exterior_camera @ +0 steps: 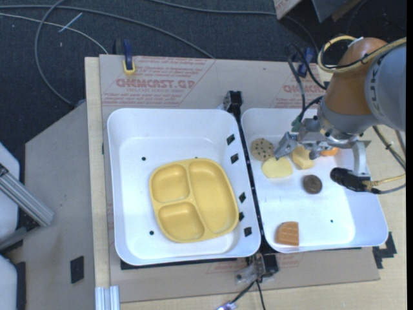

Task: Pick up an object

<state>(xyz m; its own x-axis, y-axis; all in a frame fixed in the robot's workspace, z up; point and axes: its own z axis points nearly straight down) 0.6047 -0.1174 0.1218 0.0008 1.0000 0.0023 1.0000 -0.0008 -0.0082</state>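
Note:
My gripper (298, 150) is low over the back of the right bin (361, 228), with its fingers spread open. A small yellow block (301, 159) lies just below and between the fingertips, resting on the bin floor. A pale yellow round piece (277, 168) sits to the left of the block, touching it. Behind that piece lies a speckled brown cookie (261, 149). A dark brown disc (312, 184) lies to the front right of the block. An orange-brown wedge (288, 233) lies near the bin's front edge.
The left bin (122, 173) holds a yellow divided plate (192, 199). A small orange piece (330, 151) peeks out beside the wrist. A black cable connector (347, 179) hangs over the right bin's right side. A black divider (240, 166) separates the bins.

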